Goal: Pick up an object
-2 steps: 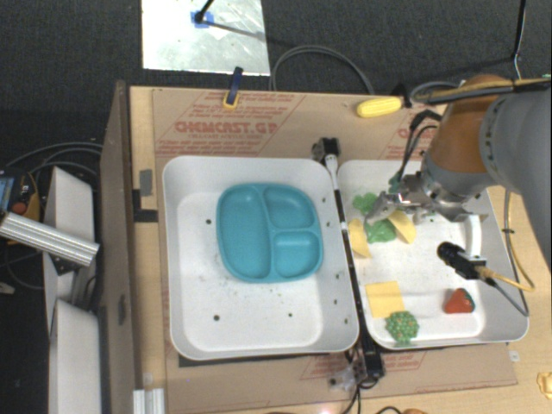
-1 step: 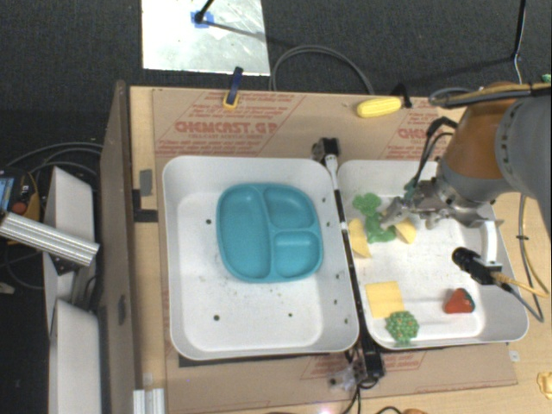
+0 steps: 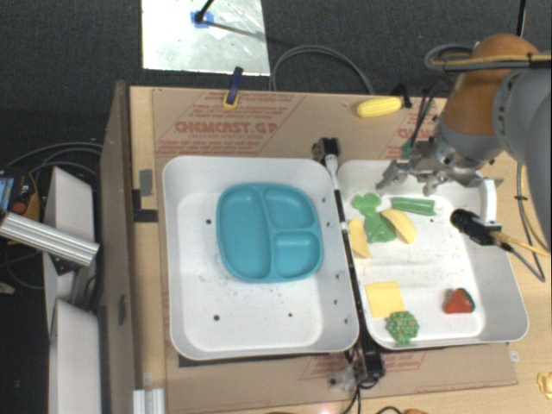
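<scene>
The two-finger gripper [image 3: 412,172] hangs over the far edge of the right shallow white bin [image 3: 496,270], its metal fingers [image 3: 392,173] splayed apart with nothing between them. The grey arm with its orange band [image 3: 483,76] reaches in from the right, over the bin's far right corner.

Just below the fingertips lies a long green bean-like piece [image 3: 412,204], set crosswise near the far wall. Beside it, toward the centre divider, sits a green leafy toy vegetable [image 3: 372,216], and a yellow banana-shaped piece [image 3: 398,224] leans against it. A pale yellow wedge [image 3: 358,238] rests close to the bin's left wall. These four crowd together in the far left part of the bin, leaving little gap between them.

The near half of the bin is roomier. A flat yellow square block [image 3: 384,298] lies near the left wall, a round green broccoli-like piece [image 3: 401,326] sits just beside it at the near rim, and a red strawberry-like piece [image 3: 459,301] stands well apart toward the right, with bare floor around it.

A black cylindrical fitting [image 3: 470,223] with a cable juts over the right side of the bin.

The left shallow white bin [image 3: 194,317] holds a teal compartment tray [image 3: 268,232] in its middle, with bare floor on all sides. A yellow corn-like piece [image 3: 378,106] lies on the cardboard [image 3: 259,123] beyond the bins.
</scene>
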You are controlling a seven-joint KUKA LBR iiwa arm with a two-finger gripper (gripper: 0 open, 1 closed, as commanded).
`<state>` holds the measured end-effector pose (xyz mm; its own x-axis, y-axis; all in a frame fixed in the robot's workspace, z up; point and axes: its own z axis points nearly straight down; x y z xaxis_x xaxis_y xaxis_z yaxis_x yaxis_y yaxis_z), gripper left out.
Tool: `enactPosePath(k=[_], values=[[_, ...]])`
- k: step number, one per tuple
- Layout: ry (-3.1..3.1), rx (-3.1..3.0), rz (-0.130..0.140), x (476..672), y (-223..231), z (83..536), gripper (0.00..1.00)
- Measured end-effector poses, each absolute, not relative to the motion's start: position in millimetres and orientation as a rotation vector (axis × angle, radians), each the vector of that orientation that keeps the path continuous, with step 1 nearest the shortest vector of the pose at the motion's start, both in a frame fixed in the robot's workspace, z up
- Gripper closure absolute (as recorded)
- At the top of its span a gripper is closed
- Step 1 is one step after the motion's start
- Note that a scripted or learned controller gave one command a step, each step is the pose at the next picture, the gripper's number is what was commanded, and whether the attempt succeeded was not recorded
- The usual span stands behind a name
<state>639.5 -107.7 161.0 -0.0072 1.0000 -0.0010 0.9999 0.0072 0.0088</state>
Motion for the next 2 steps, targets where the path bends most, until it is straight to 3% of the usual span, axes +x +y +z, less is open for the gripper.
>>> enactPosePath(k=[1, 2], values=[[2.223, 2.219, 0.0, 626.2, -110, 143, 0.0], [2.224, 2.222, -0.003, 609.2, -113, 85, 0.0]])
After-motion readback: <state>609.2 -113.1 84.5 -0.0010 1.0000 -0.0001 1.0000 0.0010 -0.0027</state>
